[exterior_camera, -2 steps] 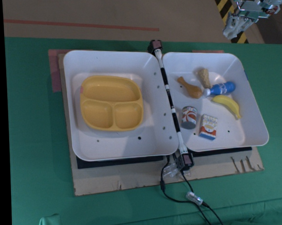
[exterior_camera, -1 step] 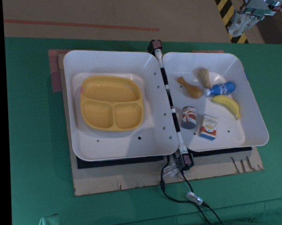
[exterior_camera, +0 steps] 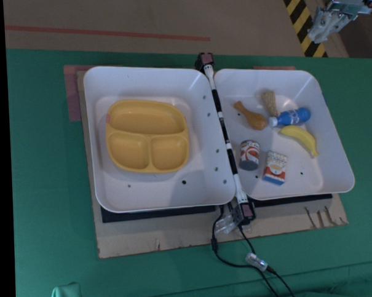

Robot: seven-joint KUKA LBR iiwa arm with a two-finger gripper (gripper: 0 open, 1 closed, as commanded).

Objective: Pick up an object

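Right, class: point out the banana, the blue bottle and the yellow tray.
banana [exterior_camera: 300, 139], camera view, middle of its curved body
blue bottle [exterior_camera: 292, 117], camera view, middle of its blue body
yellow tray [exterior_camera: 146, 119], camera view, floor of its large compartment

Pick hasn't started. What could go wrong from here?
1. The blue bottle touches the banana and lies close to the drumstick; a grasp there may nudge or catch a neighbour.
2. The can stands near the bin divider, crowding the hand on that side.
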